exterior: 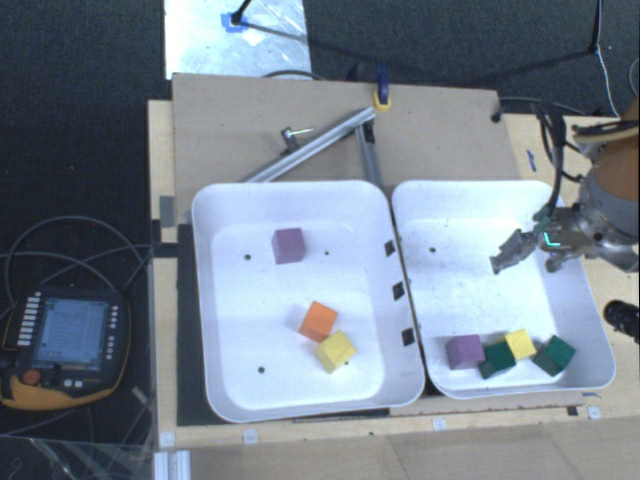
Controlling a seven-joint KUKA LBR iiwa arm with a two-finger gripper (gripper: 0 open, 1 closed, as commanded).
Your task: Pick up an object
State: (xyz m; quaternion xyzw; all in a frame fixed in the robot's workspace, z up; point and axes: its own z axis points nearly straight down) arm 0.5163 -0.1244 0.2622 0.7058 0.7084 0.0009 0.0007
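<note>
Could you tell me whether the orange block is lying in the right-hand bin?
No, the orange block lies in the left bin, beside a yellow block.

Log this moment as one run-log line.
gripper: over right bin, holding nothing | right bin blocks: purple, two green, yellow | left bin blocks: purple, orange, yellow
</note>
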